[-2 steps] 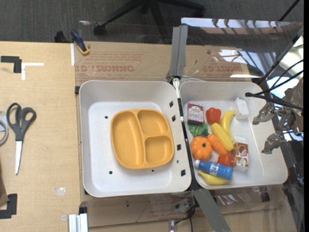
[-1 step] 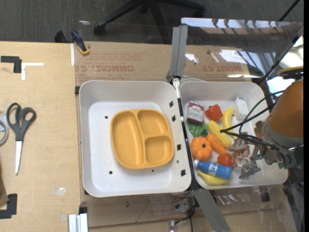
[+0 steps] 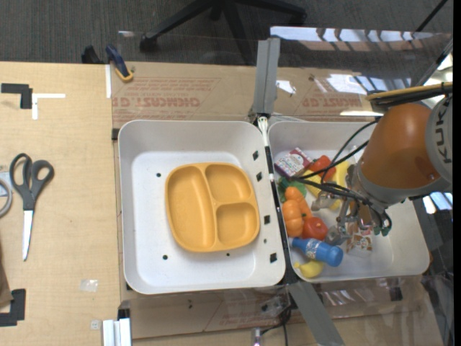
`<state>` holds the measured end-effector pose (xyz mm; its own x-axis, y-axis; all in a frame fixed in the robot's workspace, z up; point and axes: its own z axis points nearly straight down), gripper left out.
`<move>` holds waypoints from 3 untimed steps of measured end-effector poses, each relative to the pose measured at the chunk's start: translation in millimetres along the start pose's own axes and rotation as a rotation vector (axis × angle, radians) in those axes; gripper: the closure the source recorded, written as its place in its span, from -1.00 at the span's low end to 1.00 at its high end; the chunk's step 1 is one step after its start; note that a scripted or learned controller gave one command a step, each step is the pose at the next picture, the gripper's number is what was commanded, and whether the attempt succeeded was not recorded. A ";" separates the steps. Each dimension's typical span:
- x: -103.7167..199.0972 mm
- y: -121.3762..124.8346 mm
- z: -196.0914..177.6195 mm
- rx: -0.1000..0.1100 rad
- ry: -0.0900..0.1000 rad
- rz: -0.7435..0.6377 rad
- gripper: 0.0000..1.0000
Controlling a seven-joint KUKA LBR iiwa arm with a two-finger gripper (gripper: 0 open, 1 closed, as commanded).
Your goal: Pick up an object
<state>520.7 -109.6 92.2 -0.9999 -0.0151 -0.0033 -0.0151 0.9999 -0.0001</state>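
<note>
The right bin [image 3: 403, 262] holds a heap of small toys: an orange pumpkin-like piece [image 3: 292, 216], a red tomato [image 3: 315, 228], a blue bottle [image 3: 320, 251], a yellow piece [image 3: 310, 268] at the front and a red-and-white packet [image 3: 291, 162] at the back. My gripper [image 3: 354, 225] hangs low in this bin, right of the tomato and just above the blue bottle's right end. The arm's orange band [image 3: 400, 153] stands over it. Cables and the wrist blur the fingertips, and I cannot see what lies between them.
The left bin [image 3: 137, 215] carries a yellow divided plate [image 3: 212, 206]. Scissors [image 3: 29, 193] lie on the wooden bench at far left. A metal divider [image 3: 265, 85] rises between the bins at the back. An office chair base stands on the floor beyond.
</note>
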 end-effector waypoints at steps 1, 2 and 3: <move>38.8 -1.3 -0.1 0.000 0.002 0.067 -1.00; 41.6 13.2 0.1 0.001 0.001 0.001 -1.00; 40.8 15.6 0.3 0.000 0.002 0.058 -1.00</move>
<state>479.6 -94.6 91.7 -0.9991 0.0431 -0.0017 0.0431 0.9991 -0.0003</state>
